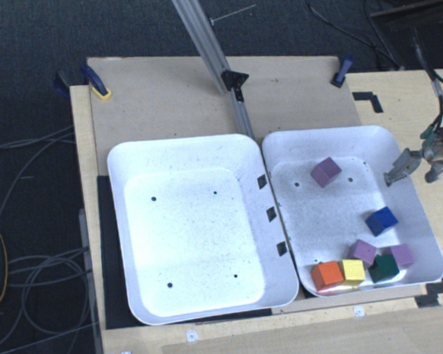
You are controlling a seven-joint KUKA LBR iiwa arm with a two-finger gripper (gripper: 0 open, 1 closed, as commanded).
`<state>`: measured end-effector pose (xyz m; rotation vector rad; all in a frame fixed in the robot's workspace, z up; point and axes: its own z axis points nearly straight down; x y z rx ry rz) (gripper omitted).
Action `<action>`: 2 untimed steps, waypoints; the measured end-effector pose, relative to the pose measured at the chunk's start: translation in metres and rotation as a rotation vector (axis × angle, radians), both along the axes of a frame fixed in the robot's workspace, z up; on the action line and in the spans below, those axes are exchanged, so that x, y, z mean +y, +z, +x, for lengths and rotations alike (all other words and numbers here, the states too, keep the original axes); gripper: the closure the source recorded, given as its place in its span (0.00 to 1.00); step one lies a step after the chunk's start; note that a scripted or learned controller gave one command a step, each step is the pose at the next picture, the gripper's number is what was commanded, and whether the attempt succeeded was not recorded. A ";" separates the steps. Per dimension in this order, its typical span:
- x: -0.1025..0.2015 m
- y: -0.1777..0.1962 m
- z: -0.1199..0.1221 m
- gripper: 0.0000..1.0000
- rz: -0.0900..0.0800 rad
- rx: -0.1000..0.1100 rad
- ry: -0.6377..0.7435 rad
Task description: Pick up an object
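Hanging at the right bin's (408, 219) edge with fingers spread and nothing held, the hand (415, 166) may bump the wall or miss the blue block (381, 220).

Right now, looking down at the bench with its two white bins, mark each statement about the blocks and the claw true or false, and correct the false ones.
1. All the blocks lie in the right bin. True.
2. The blue block sits in the left bin. False: it lies in the right bin, near its right wall.
3. The orange block and the yellow block sit side by side at the right bin's near edge. True.
4. The claw is clamped on the green block. False: it is at the right bin's right rim, apart from that block.
5. One purple block lies alone toward the far end of the right bin. True.
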<state>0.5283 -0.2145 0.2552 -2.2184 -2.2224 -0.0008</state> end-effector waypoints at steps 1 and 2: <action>0.000 0.000 0.000 0.00 0.000 0.000 0.000; 0.008 -0.059 0.005 0.00 0.002 0.005 -0.001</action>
